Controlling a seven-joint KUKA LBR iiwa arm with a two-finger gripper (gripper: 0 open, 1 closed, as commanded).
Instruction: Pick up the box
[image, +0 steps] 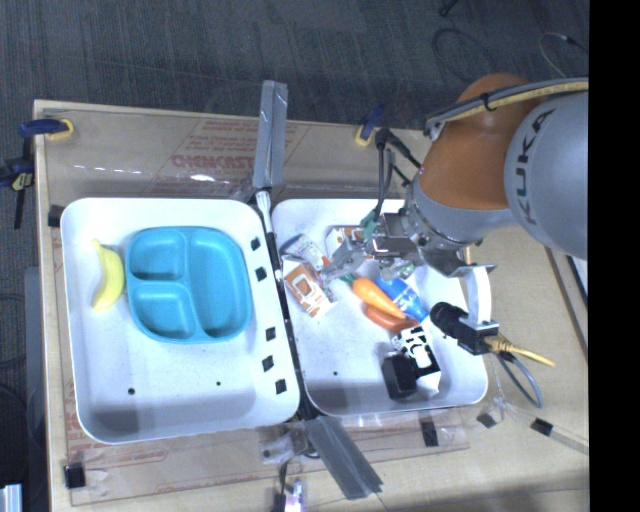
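Box (307, 287), carrots (378, 301) in right bin (345, 385); tray (190, 282), banana (107, 276) left.

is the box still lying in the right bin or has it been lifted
In the bin. The box lies flat on the right bin floor, left of the carrot; the hand isn't on it.

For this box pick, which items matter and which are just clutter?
Job: small orange-and-white box in the right bin; gripper close beside it.

Clutter: carrot, blue bottle, black object; banana and blue divided tray in the left bin.
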